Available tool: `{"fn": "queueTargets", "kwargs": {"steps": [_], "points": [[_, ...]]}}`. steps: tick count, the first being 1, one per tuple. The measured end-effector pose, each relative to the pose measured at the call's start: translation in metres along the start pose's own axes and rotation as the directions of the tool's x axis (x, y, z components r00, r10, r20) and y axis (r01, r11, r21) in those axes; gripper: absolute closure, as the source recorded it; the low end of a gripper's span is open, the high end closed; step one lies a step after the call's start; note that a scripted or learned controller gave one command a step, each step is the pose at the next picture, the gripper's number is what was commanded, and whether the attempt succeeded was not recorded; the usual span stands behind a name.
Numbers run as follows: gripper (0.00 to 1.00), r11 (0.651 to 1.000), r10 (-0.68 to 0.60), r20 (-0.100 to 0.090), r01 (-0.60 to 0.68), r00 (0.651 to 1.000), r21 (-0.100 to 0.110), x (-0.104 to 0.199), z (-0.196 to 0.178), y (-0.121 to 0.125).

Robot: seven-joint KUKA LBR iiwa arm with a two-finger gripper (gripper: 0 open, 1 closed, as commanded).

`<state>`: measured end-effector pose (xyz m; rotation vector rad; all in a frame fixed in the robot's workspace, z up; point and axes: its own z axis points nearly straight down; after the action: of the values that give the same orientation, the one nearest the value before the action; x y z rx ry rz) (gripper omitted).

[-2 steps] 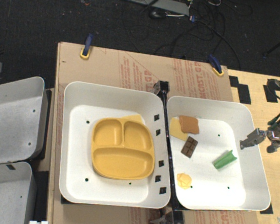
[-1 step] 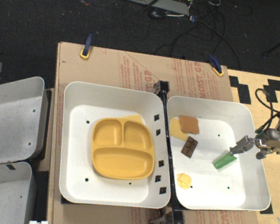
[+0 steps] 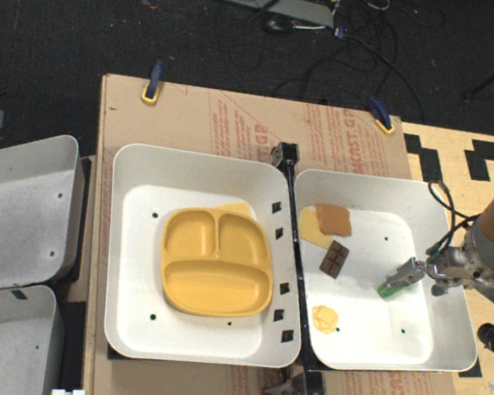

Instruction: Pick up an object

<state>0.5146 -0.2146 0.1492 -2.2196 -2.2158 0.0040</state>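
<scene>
Where the grey arm enters at the right of the frame, its 2-finger gripper (image 3: 405,279) sits low in the right white bin (image 3: 407,346), the fingers closed on a small green block (image 3: 389,289) at their tip. Right bin, left portion: 1 tan square slab (image 3: 333,219) overlapping a pale yellow flat piece (image 3: 312,231), 1 dark brown ridged bar (image 3: 335,259) just below, 1 small yellow lump (image 3: 325,318) near the lower edge. Left white bin (image 3: 126,311): 1 yellow plastic 3-compartment tray (image 3: 217,263), centred. Cardboard sheet (image 3: 204,111) under both bins.
</scene>
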Motion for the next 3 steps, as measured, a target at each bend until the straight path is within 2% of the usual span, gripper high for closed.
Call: {"fn": "queueTargets", "kwargs": {"steps": [1,2,3], "points": [[0.00,1.000,0.000,0.000,0.000,1.000,-0.001,0.001,0.054,-0.001],[1.00,1.000,0.000,0.002,0.000,1.000,-0.006,0.000,0.040,0.001],[1.00,1.000,-0.004,0.004,0.004,1.000,-0.010,0.002,-0.002,0.004]]}}
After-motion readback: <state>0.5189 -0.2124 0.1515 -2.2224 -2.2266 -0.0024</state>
